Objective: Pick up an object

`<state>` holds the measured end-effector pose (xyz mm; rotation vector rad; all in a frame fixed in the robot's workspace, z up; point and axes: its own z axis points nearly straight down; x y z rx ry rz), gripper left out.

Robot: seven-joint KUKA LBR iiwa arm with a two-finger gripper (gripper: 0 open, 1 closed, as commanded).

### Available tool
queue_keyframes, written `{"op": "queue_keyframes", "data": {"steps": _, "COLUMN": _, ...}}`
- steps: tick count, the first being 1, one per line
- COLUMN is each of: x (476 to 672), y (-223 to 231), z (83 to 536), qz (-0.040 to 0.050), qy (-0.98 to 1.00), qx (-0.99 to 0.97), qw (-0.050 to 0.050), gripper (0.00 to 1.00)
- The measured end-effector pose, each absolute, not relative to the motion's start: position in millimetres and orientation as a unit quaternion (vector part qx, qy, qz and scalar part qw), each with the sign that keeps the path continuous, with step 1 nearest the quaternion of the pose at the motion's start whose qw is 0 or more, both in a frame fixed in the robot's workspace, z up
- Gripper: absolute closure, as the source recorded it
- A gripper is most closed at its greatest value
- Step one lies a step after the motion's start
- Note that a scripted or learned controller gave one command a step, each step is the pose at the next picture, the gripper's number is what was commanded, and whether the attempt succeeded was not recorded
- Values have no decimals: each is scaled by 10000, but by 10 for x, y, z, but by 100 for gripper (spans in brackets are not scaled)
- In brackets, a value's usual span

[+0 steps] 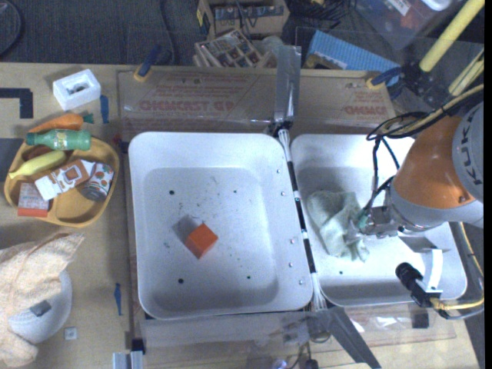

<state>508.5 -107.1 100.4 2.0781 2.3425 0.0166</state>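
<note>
I see the end effector (361, 223) low in the right white bin (430, 287), against a crumpled pale green cloth (332, 217) lying by that bin's left wall; I cannot tell its state from here. A small orange block (202, 240) sits alone in the left white bin (154, 175), well apart.

Orange block (202, 240) in left bin, crumpled pale cloth (336, 219) in right

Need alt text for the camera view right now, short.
The grey-and-orange arm reaches into the right bin, its gripper down at a crumpled pale cloth. An orange block lies in the left bin.
</note>
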Motion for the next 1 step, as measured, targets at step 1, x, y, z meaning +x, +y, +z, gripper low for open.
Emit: {"op": "queue_keyframes", "data": {"steps": 1, "x": 5854, "y": -460, "z": 1845, "qz": -4, "qy": 7173, "qx": 6968, "qw": 4, "gripper": 100}}
